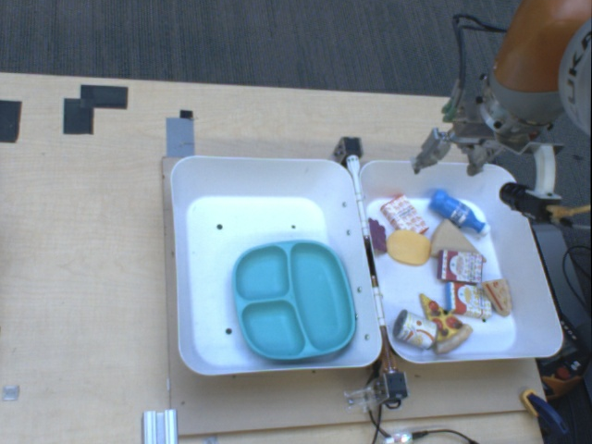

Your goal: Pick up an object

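The arm's hand [455, 153] hangs with its fingers spread wide and nothing between them above the far rim of the right bin [532, 276], where a blue bottle [457, 211], a yellow round piece [409, 247], a toy pizza slice [442, 314] and small packets lie; a teal divided tray [294, 299] sits in the left bin [199, 248] on the desk [83, 276]

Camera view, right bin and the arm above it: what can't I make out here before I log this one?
- Arm: cut off by the top and right edges, so its base and upper links are hidden.
- Small packets in the right bin: printing too small to read.
- Purple item: partly tucked against the divider between the bins, so its shape is unclear.
- Can: label too small and blurred to identify.
- Gripper: fingers look spread and hold nothing.
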Controlling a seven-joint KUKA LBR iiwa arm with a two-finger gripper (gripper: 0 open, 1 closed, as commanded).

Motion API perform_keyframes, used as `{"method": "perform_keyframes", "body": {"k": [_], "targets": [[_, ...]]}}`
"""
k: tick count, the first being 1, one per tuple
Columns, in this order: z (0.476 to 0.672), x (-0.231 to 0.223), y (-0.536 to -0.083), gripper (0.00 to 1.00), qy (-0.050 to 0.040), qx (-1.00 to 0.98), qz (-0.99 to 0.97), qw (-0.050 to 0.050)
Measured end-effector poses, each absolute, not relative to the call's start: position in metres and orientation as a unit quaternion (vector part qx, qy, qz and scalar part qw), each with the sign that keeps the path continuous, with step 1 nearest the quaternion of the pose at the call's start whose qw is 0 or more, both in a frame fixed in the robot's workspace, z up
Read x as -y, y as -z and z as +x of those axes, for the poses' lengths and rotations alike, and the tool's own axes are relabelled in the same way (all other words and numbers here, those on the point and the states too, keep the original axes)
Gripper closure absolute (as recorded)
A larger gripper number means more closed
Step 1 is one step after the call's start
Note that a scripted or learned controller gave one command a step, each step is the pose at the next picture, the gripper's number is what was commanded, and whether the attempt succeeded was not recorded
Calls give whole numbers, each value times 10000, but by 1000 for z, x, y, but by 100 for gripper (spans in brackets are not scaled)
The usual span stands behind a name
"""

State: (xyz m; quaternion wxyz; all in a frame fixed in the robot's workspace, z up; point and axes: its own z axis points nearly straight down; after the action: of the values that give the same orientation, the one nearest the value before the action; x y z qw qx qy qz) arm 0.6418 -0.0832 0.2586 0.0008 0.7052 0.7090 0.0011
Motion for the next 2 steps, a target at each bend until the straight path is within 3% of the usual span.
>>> {"method": "perform_keyframes", "body": {"k": [1,2], "targets": [[633,96,-133,0,4,-7080,7063,-9],[585,87,-87,0,-24,-7080,7062,29]]}}
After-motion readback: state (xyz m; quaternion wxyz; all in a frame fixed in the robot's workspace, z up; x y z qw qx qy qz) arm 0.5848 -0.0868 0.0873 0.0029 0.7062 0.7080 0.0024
